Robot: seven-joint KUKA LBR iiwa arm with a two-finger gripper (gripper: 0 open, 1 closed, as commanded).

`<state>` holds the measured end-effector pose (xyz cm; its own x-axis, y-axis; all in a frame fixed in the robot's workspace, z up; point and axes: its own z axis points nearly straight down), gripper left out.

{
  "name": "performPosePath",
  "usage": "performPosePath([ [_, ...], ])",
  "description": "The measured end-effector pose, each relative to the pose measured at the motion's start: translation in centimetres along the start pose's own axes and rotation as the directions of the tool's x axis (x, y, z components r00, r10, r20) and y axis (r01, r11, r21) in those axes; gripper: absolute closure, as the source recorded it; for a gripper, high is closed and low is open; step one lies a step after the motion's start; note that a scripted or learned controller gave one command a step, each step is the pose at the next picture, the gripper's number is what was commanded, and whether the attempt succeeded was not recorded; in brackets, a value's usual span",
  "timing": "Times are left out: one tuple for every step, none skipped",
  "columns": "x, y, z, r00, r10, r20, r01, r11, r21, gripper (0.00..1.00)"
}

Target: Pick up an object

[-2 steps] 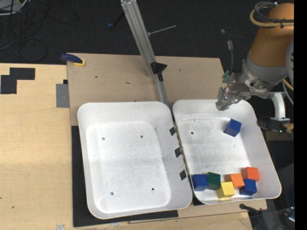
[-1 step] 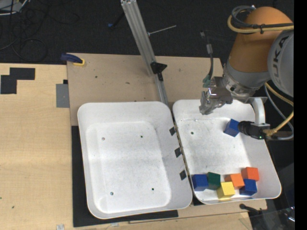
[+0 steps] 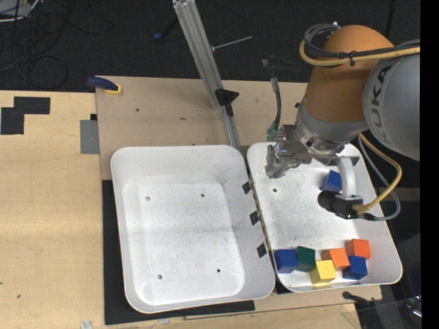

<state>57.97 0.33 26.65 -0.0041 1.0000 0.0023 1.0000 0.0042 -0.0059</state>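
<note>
Several small blocks lie along the near edge of the right bin (image 3: 384, 269): a blue block (image 3: 286, 260), a green block (image 3: 305, 256), a yellow block (image 3: 323, 271), an orange block (image 3: 339, 258), a red-orange block (image 3: 359, 248) and another blue block (image 3: 354, 269). A lone blue block (image 3: 332, 181) sits farther back, beside the arm's wrist. My gripper (image 3: 277, 164) hangs low over the far left part of the right bin, well apart from the row of blocks. I see no block at its tip.
The left bin (image 3: 130, 184) lies beside the right one, with black clips (image 3: 254, 217) along the shared rim. A slanted aluminium bar (image 3: 203, 55) rises behind the bins. A black cable fitting (image 3: 341, 204) hangs off the wrist over the right bin.
</note>
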Motion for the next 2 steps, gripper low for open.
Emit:
performPosePath([
  [4.7,-1.7,2.0,1.000,0.001,0.001,-0.001,1.000,0.001,1.00],
  [8.9,-3.2,3.4,1.000,0.001,0.001,-0.001,1.000,0.001,1.00],
])
